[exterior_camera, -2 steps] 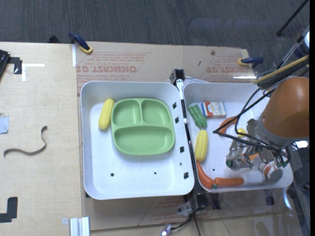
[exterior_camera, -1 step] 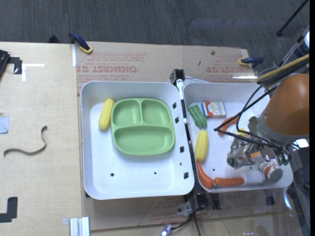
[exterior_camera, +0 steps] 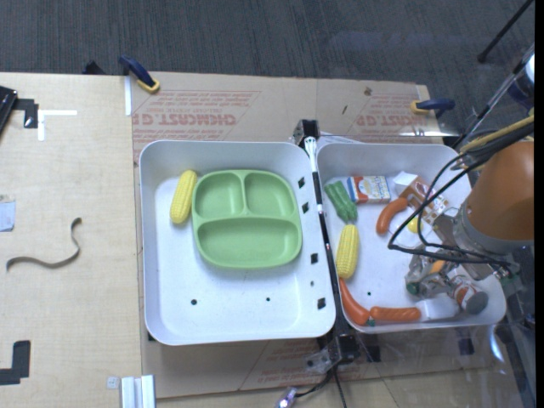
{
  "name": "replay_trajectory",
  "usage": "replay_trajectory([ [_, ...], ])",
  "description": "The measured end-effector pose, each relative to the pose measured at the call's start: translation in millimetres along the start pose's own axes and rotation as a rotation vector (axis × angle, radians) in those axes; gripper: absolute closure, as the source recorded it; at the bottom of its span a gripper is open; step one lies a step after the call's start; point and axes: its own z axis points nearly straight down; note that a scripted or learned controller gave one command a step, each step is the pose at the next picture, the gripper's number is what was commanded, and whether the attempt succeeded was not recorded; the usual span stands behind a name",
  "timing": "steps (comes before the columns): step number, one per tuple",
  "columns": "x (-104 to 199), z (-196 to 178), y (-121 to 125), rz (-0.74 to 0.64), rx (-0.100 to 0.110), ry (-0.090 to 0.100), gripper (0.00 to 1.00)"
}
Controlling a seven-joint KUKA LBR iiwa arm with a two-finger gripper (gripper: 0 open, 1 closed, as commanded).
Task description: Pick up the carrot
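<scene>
Carrot (exterior_camera: 393, 214): a smooth, orange, gently curved rod that lies in the right bin (exterior_camera: 384, 147), near its far edge, just beside a small printed carton (exterior_camera: 372, 189) and close to the arm's black cables (exterior_camera: 422, 219). The gripper (exterior_camera: 433, 279) hangs over the near right corner of the same bin, above a cluster of small mixed items, apart from the carrot; whether it is released or clenched cannot be told. A ribbed green vegetable (exterior_camera: 342, 201) and a knobbly yellow corn cob (exterior_camera: 347, 251) lie along this bin's left wall. Two glossy red-orange rods (exterior_camera: 374, 313) rest along its near edge.

The left bin (exterior_camera: 221, 334) is shallow white plastic with rounded corners. It carries a matte green plate (exterior_camera: 247, 218) divided into three compartments, and a second cob (exterior_camera: 182, 196) lies touching the plate's left rim.

Both bins sit on brown printed cardboard (exterior_camera: 221, 109), held at the far edge by blue clamps (exterior_camera: 140, 72). The cardboard rests on a pale wooden bench (exterior_camera: 59, 168), on which a thin dark cord (exterior_camera: 47, 255) curls. Dark grey carpet (exterior_camera: 255, 15) lies beyond.
</scene>
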Motion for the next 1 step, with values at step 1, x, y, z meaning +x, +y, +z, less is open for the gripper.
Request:
replay_trajectory([
  [1, -2.1, -9.5, -0.1, 0.003, 0.001, -0.005, 1.0],
])
